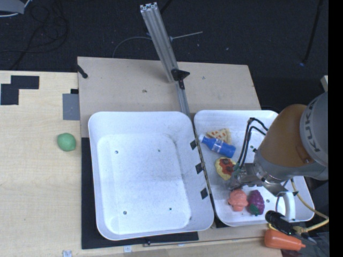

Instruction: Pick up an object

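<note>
Fingers of the gripper [239, 181] sit low in the right bin [268, 115], just beside the yellow-red toy [225, 167] and above the pink toy [238, 199]; whether they are apart or together I cannot tell. Reaching seems the step; next comes closing on one toy. A purple toy [256, 201] and blue bottle [219, 145] crowd near; a green ball [67, 142] lies on the desk [32, 186] far left.

One fixed camera hangs above the bench [161, 84] and looks down at a slant, tilted toward the far side, where dark floor and cables show beyond the bench's edge. It stands back enough to take in both white bins whole, the left bin [102, 127] and the right bin [206, 116], with wooden tabletop [32, 197] at left. The arm [292, 143] enters from the right.
</note>
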You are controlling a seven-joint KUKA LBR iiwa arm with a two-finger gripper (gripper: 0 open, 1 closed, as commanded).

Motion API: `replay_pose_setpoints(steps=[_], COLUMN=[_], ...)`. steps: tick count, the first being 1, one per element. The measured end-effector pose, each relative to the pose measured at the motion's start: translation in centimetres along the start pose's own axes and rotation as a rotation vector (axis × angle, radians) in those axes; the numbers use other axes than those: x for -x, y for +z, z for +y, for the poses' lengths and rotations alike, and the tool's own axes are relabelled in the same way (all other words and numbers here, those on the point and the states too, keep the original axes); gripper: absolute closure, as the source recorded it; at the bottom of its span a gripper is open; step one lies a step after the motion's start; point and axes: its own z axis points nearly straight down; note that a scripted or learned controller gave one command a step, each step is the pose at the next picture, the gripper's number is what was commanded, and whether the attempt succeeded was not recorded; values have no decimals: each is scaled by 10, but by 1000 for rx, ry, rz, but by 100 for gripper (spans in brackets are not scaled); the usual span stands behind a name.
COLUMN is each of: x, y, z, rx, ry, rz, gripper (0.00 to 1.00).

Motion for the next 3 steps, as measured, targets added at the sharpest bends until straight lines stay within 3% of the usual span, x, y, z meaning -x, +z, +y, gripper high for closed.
replay_pose_setpoints(steps=[1, 3], x=[-3, -5], y=[-42, -165], z=[5, 14], rx=[3, 6], ry=[-2, -2], rz=[0, 0], gripper=[100, 100])
